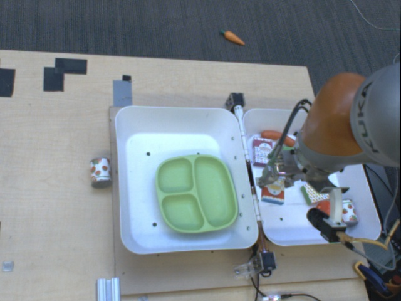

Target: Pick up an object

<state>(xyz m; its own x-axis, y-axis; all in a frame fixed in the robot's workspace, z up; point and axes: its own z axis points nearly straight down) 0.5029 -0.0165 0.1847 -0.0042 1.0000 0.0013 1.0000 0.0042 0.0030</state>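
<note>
Gripper [273, 175] low in right white bin [294, 231], over small red-and-white carton [273, 195]; grip state: cannot tell. Risk: crowded packets beside carton, red-and-white pouch [262, 149] touching close, glancing contact likely, carton slips sideways.

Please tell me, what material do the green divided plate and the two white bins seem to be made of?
The green divided plate looks like molded plastic with a matte finish: uniform pale colour, rounded compartment walls, no sharp reflections. The left bin and the right bin also look like plastic, smooth and slightly glossy, with rounded corners and soft bright patches on the floor. Thin painted metal cannot be excluded.
</note>
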